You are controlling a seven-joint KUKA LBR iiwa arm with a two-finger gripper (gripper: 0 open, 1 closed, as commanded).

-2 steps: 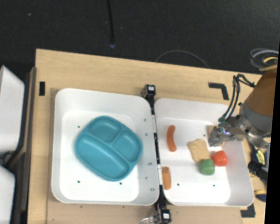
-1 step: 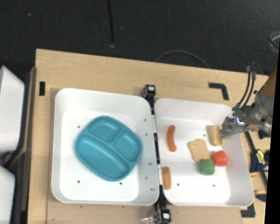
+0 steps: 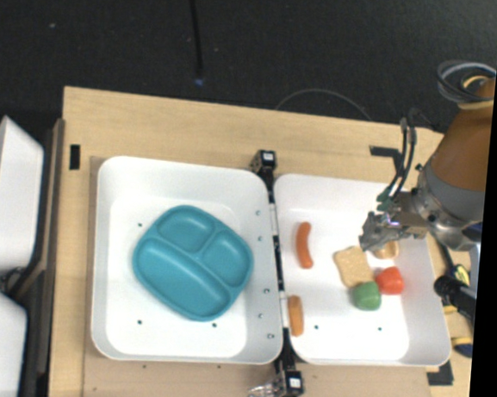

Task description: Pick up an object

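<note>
Gripper low in right bin, just beside cracker; grip state unclear. Blue tray in left bin.

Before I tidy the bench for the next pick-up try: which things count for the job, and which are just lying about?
For the job:
- gripper
- tan cracker
- red piece
- green piece
- orange sausage
- small orange stick

Lying about:
- blue divided tray
- left bin

A teal tray lies in the left bin; the jaws hang over the right bin's toy food.
</note>
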